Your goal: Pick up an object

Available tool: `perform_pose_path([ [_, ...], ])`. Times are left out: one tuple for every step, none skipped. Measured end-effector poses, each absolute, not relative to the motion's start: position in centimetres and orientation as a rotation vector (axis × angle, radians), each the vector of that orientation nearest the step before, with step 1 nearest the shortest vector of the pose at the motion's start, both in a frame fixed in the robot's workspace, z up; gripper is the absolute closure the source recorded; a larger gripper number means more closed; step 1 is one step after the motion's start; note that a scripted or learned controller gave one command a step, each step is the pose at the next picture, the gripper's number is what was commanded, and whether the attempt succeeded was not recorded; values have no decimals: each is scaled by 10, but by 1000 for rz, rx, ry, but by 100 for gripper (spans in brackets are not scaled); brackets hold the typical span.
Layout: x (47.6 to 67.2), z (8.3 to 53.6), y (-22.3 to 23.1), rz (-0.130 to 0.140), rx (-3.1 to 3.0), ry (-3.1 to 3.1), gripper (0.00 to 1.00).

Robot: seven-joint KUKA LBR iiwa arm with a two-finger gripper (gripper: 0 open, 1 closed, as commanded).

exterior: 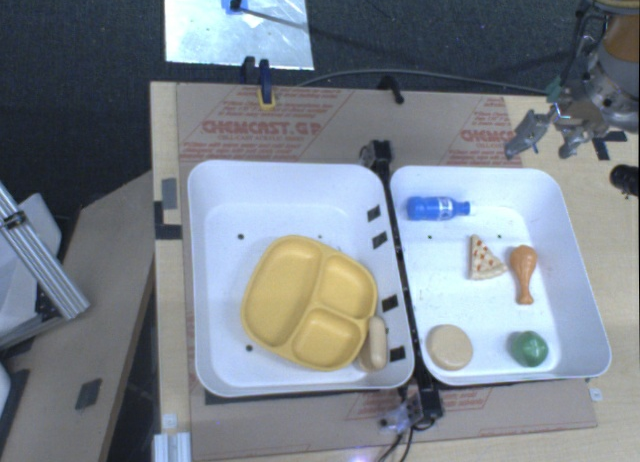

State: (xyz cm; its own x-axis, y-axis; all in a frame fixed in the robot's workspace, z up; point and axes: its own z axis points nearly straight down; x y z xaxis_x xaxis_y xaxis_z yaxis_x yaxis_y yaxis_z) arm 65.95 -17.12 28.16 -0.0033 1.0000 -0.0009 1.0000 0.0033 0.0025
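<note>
Smooth glossy white plastic bins (290, 185), matt yellow plastic divided tray (308, 302), shiny blue plastic bottle (436, 208), printed brown cardboard sheet (300, 120) on the pale wood-look surface (110, 280), crinkled reflective foil sheet (238, 10)

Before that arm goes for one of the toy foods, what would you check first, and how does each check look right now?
1. Pincer is carrying nothing: ok.
2. Pincer is over the right bin: not ok, it hangs beyond the far rim.
3. Blue bottle lies apart from its neighbours: ok.
4. Pizza slice and drumstick have a gap between them: ok, but narrow.
5. Green piece is away from the wall: not ok, near the corner.
</note>
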Motion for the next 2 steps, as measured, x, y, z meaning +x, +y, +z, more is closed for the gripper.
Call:
perform_pose_path([
  [657,239,-175,-1,2220,2223,0],
  [661,178,-171,-3,2218,2228,0],
])
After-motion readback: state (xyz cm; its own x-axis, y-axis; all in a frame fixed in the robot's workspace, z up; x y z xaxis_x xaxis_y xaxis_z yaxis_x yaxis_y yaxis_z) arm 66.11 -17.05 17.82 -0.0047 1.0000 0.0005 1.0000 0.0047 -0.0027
